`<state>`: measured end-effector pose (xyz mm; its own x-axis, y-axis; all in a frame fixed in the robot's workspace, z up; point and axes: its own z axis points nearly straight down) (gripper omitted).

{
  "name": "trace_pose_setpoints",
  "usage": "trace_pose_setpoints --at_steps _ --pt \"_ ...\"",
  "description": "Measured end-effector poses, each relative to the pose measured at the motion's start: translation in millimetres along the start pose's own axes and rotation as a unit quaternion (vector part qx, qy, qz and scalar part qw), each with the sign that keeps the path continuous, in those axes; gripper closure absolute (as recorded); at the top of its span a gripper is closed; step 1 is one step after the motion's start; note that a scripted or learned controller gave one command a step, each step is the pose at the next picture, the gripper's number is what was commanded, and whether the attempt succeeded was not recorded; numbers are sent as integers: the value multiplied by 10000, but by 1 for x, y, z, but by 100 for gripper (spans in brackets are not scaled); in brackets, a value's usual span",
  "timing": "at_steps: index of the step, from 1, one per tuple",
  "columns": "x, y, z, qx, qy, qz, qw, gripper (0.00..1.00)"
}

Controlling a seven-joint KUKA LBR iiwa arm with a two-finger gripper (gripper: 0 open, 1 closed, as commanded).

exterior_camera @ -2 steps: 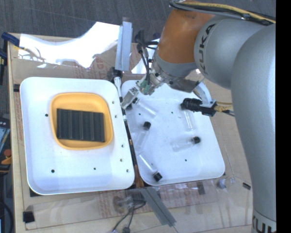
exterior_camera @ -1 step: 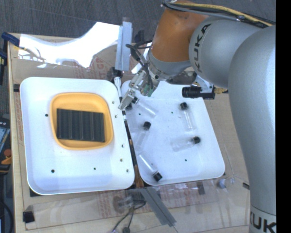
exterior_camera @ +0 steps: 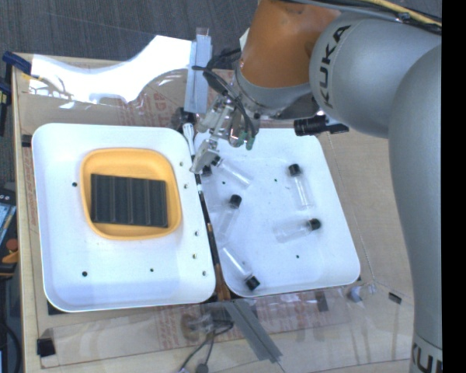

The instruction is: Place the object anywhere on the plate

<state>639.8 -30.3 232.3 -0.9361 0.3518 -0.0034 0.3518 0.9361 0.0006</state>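
In the camera view, the yellow plate (exterior_camera: pixel 128 193) sat bare in the left bin (exterior_camera: pixel 62 270). To its right, the gripper (exterior_camera: pixel 210 150) hovered, its grasp impossible to judge. Four clear vials (exterior_camera: pixel 299 185) lay farther right; placing seemed undone.

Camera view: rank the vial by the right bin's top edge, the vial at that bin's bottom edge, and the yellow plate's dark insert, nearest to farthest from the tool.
Measured from the tool:
1. Vial by the top edge, upper right part of the right bin.
2. Dark insert, on the yellow plate in the left bin.
3. Vial at the bottom edge, lower left part of the right bin.
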Motion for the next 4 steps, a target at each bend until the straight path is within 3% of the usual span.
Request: trace_pose_setpoints --at_steps 1,2,3,4 --pt "-13 -48 40 0 25 -2007 9796 0" --pt "-17 -25 5 -5 0 -3516 9362 0" --pt "-28 -24 -11 -3 8 -3422 9396 0" --pt "-5 4 -2 -12 28 -4913 8710 0"
